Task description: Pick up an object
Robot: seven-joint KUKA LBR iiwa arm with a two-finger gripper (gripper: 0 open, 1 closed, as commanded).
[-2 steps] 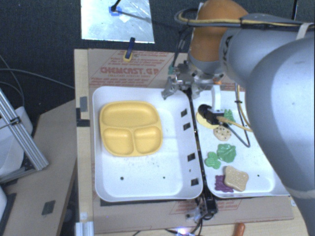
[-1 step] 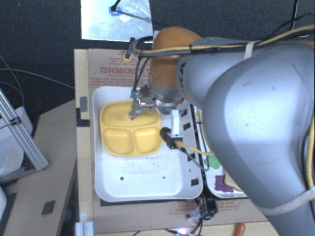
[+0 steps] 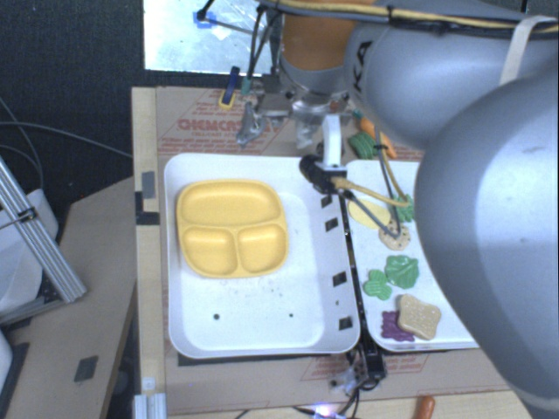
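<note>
The left bin sits on brown cardboard and holds one thing, a yellow divided tray, lying flat in its far-left part with the three compartments facing up; the rest of that bin's floor is bare white with a few dark specks. Moving right, the gripper hangs over the cardboard just beyond the left bin's far rim, near the wall between the bins; its two metal fingers stand apart with nothing between them. The grey arm bulks over the right side. In the right bin, a pale yellow flat piece lies close to the dividing wall, a small round beige piece just nearer than it; nearer still come a green leafy piece and a smaller green piece beside it; at the near rim a tan slice rests touching a purple piece.
</note>
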